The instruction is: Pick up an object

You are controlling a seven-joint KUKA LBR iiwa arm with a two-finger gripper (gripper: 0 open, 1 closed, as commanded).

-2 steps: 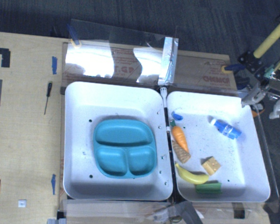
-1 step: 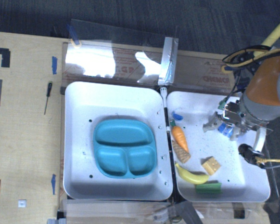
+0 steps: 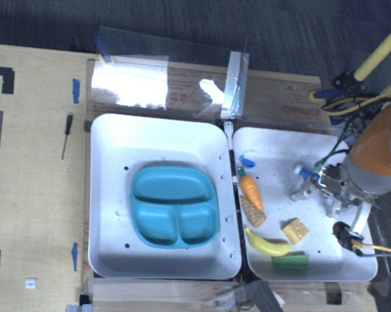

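Camera view, left to right: tabletop (image 3: pixel 26 172) of pale wood, then left bin (image 3: pixel 101 245) with a blue divided tray (image 3: pixel 173 206) sitting in its middle. Right bin (image 3: pixel 277 148) has the loose items, all clustered along its left and lower side: small blue piece (image 3: pixel 247 163) near the divider, carrot (image 3: pixel 250 188) just below it, a tan ridged piece (image 3: pixel 255 213) touching the carrot's lower end, banana (image 3: pixel 268 245) under that, green block (image 3: pixel 289 261) touching the banana's right end, cracker-like square (image 3: pixel 295 230) just above them. Gripper (image 3: pixel 322 189) hangs over the right half of that bin, well apart from the cracker and other items. Jaws blurred against the white; can't tell how wide, nothing seen between them. Step looks like approach, pick not yet made. Nearest candidate is the cracker square; next move likely needs a shift left and down, then closing.
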